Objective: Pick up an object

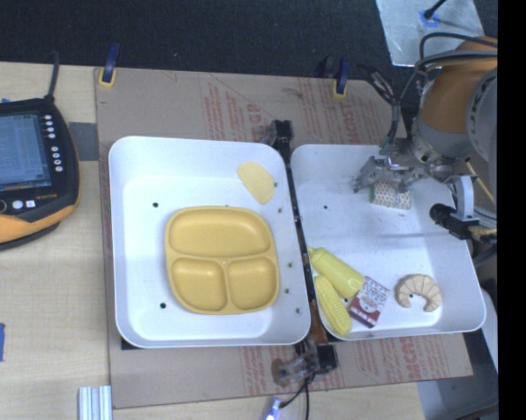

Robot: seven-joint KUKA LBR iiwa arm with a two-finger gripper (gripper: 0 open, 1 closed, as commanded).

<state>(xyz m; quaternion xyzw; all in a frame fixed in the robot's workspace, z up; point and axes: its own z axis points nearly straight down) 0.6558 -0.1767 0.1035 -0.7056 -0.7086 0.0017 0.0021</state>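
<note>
1. Arm (459,103) comes in from the upper right of the frame, grey w/ orange band, wrist angled down over the right bin (333,169).
2. Gripper (387,178) sits low in the upper part of the right bin; fingers spread to either side of a small patterned packet (392,196). Packet is right at/under the fingertips, but can't tell if it's pinched or just lying on the bin floor.
3. Lower part of the right bin: two toy corn cobs (334,285) side by side near the left wall, a small red-and-white packet (368,301) touching them on the right, a toy croissant (418,290) near the lower right corner, apart from the rest.
4. Left bin (127,234): yellow divided plate (220,258) w/ three compartments in the middle; a pale yellow chip-like piece (256,182) lies on the bin's upper right slope, apart from the plate.
5. Both bins rest on a cardboard sheet (201,103) clamped at the top edge.
6. Left edge of frame: orange-and-black teach pendant (22,178), screen lit, on the bench (44,339).
</note>
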